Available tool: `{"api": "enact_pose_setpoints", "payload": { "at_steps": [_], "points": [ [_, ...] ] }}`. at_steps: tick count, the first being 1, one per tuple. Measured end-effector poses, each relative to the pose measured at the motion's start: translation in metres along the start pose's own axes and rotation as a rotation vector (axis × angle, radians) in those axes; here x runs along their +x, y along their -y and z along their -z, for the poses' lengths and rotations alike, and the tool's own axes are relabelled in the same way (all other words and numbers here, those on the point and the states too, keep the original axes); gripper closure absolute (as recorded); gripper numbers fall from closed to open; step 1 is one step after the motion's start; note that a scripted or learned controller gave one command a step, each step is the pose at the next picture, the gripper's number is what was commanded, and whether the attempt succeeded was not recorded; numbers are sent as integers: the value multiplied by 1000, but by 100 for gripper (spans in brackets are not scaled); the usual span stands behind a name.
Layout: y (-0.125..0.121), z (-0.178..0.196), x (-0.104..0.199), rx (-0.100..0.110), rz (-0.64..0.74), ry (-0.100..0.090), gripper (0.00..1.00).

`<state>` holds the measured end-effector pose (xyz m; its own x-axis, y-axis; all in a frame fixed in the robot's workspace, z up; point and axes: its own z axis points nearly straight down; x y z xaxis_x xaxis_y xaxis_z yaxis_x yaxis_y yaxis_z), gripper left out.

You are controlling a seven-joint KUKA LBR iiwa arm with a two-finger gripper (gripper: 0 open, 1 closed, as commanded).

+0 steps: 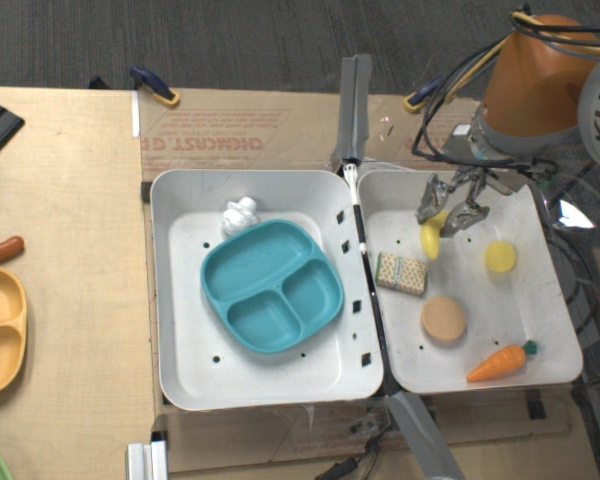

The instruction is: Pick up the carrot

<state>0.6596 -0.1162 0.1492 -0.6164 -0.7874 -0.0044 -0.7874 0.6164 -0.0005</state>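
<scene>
The carrot, orange with a green tip, lies at the near right corner of the right bin. My gripper hangs over the far part of that bin, well away from the carrot and up-left of it. Its fingers stand apart, so it is open. A small yellow piece sits just below the left finger; I cannot tell whether they touch.
In the right bin also lie a yellow ball, a tan round disc and a speckled sponge block. The left bin holds a blue divided tray and a white crumpled thing.
</scene>
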Motion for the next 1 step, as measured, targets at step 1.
{"api": "enact_pose_setpoints", "payload": {
  "at_steps": [1],
  "points": [
    [5, -55, 6, 1, 320, 1, 100]
  ]
}}
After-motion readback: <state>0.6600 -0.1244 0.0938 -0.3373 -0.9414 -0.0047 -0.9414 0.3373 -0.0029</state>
